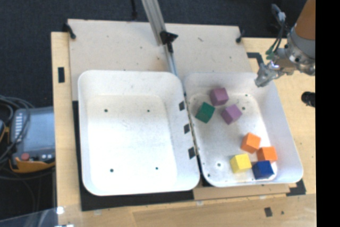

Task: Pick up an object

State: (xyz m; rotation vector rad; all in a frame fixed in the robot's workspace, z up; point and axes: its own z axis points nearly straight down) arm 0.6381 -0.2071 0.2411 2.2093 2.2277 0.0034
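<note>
Over the far right corner of the right bin (287, 130) hangs the gripper (263, 80), a small grey tip pointing down and to the left; whether it is spread or pressed together I cannot tell, since it is tiny and blurred against the white rim. Nothing shows pinched in it. Behind it the wrist and the orange band of the arm (303, 29) run off toward the right side of the view.

All the blocks lie in that right bin. Nearest the gripper are two purple blocks (219, 95) (231, 113), close together, with a green block (205, 112) just beside them on the left. Well apart, toward the near right corner, sit two orange blocks (251, 142) (267, 153), a yellow block (240, 162) and a blue block (263, 169), packed so that several seem to touch.

Any of these would do as the thing to pick up, yet each group carries a risk. A descent where the gripper now hangs would likely meet the sloped bin wall and no block. Among the near cluster, a finger could land on a neighbour and shove the pile instead of closing round one piece. The purple pair may be too close for a finger to slip between.

The left bin (133, 130) lies beside it, and a slanted metal rail (151, 2) crosses the far bench. The arm's upper part is cut off.
</note>
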